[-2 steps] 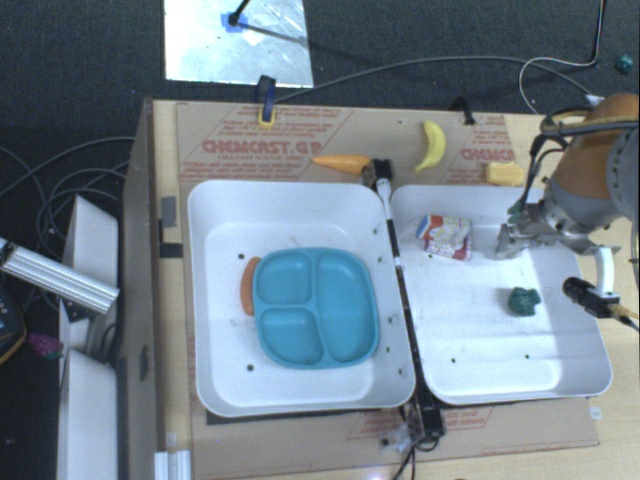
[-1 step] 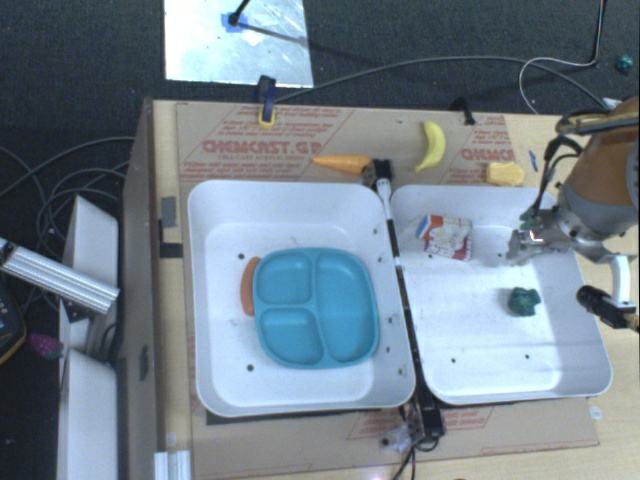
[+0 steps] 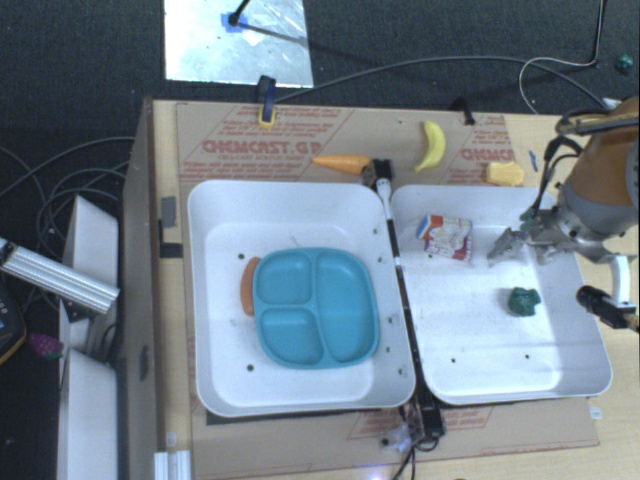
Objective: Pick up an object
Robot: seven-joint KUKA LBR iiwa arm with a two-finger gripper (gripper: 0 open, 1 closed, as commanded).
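Note:
In the right bin (image 3: 560,368), my gripper (image 3: 526,248) hangs at the bin's right side with its fingers spread open and nothing between them. A small dark green object (image 3: 523,301) lies on the bin floor just below the gripper, apart from it. A white carton (image 3: 446,236) with red and blue print lies to the gripper's left, near the bin's back left corner. The left bin (image 3: 215,268) holds a blue divided plate (image 3: 316,305), and an orange sausage (image 3: 247,283) lies against the plate's left edge.
On the cardboard behind the bins lie a carrot (image 3: 342,164), a banana (image 3: 432,145) and a yellow block (image 3: 505,174). A black clamp (image 3: 381,175) sits where the bins meet. Cables run along the back right.

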